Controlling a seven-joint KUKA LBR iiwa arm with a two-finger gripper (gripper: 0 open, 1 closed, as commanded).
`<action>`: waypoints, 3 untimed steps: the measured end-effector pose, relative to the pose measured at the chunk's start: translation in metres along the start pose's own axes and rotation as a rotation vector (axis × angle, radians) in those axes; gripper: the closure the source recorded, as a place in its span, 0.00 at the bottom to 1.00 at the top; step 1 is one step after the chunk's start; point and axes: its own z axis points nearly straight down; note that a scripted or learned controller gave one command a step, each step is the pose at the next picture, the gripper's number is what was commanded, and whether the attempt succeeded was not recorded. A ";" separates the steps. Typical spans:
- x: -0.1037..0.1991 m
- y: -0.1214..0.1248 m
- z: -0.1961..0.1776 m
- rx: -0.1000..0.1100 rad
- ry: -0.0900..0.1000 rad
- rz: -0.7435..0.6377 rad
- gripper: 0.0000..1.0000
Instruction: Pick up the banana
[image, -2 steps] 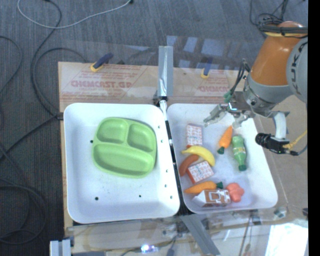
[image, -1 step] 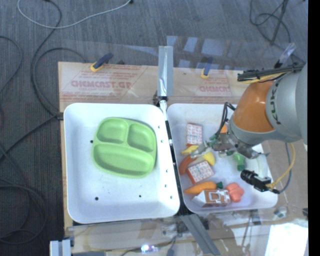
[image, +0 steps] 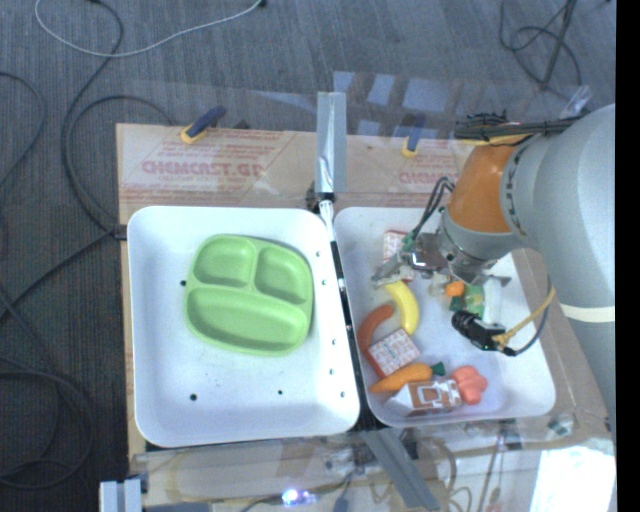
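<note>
One yellow banana (image: 404, 304), short and curved, lying near the middle of the right bin (image: 535, 385), crowded by a red sausage-shaped toy (image: 373, 322), a checkered block (image: 392, 351) and a carrot (image: 401, 378). Two white bins; one green divided plate (image: 250, 294) in the left bin (image: 160, 400), open floor around. Pincer (image: 415, 255) just beyond the banana's far end; opening hard to judge, nothing visibly gripped.

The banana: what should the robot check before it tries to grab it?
1. Banana in sight in the right bin: ok.
2. Top of banana uncovered: ok.
3. Gripper close above banana's upper end: ok.
4. Jaws open or shut: cannot tell.
5. Room around banana: not ok; orange sausage-shaped toy and checkered block crowd it.
6. Green divided plate out of the way in the left bin: ok.
</note>
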 end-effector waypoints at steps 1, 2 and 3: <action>-0.018 -0.008 -0.001 -0.004 0.001 -0.053 0.00; -0.019 -0.008 -0.010 -0.005 -0.002 -0.053 1.00; 0.050 0.044 -0.093 0.010 -0.001 -0.062 1.00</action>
